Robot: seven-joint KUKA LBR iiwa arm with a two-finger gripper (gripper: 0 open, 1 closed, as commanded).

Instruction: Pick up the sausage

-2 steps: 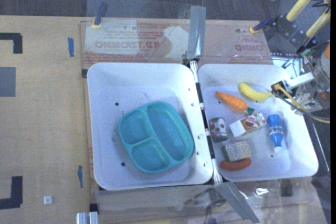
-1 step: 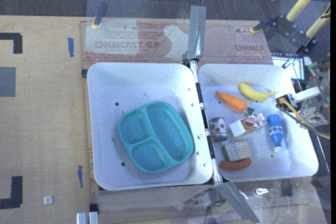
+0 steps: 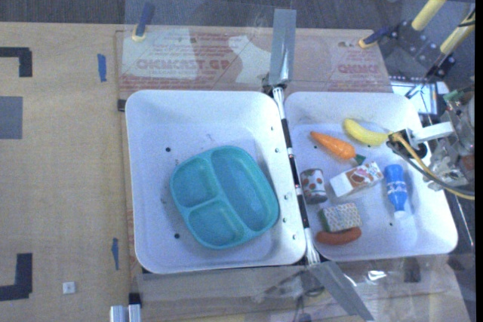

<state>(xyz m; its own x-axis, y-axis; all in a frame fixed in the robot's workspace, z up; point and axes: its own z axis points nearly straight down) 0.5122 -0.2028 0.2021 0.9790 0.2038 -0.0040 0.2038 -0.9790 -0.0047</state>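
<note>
The tabletop (image 3: 60,162) is carrying two white bins. The left bin (image 3: 151,117) is holding a teal divided plate (image 3: 223,196). The sausage (image 3: 339,237) is lying at the near edge of the right bin (image 3: 438,234), touching a sponge (image 3: 341,217). The gripper (image 3: 445,151) is hanging at the right rim; I cannot tell how it stands

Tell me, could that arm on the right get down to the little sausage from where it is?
Probably yes. The sausage lies uncovered at the right bin's near edge, a checkered block just behind it; the gripper sits by the far right rim.
</note>
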